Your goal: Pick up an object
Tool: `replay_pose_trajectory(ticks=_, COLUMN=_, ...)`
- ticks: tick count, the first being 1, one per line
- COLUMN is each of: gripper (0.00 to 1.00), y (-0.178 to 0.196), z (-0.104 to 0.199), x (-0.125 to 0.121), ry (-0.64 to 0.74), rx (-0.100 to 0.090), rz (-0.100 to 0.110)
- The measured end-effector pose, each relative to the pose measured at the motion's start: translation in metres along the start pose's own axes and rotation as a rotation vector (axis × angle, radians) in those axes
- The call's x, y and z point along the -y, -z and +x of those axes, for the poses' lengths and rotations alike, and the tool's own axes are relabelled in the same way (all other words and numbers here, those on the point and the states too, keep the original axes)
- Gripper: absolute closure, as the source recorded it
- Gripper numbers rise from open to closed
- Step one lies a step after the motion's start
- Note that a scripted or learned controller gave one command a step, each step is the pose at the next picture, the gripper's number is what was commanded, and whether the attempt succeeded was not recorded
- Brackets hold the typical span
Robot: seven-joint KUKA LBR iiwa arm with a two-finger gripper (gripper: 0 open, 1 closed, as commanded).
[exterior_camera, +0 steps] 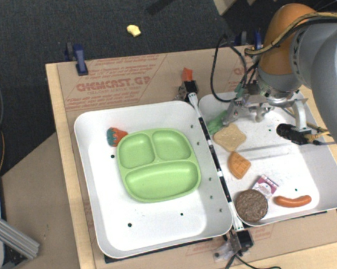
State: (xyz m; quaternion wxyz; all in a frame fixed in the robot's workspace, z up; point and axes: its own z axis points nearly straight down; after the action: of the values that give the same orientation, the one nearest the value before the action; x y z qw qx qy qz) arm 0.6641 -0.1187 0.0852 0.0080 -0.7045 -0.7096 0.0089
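Bench, two white bins; jaws low in right bin, state cannot tell.

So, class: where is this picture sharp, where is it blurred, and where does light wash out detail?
Camera view: the green three-compartment plastic plate is sharp; the grey arm with orange band is soft; the right shallow white bin is brightly washed out.
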Motion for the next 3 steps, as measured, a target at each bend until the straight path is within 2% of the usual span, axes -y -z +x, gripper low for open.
replay_pose_trajectory(ticks=1, gripper=0.0, y=0.001, z=0.008, x=0.002, ry=-0.01, rx=0.015, rz=-0.005)
replay_pose_trajectory(ticks=2, gripper=0.0, y=0.001, z=0.012, x=0.073, ry=-0.011, rx=-0.002, rz=-0.027)
replay_pose_trajectory(ticks=3, gripper=0.0, y=0.001, z=-0.035, x=-0.006, ry=-0.006, rx=0.003, rz=-0.034)
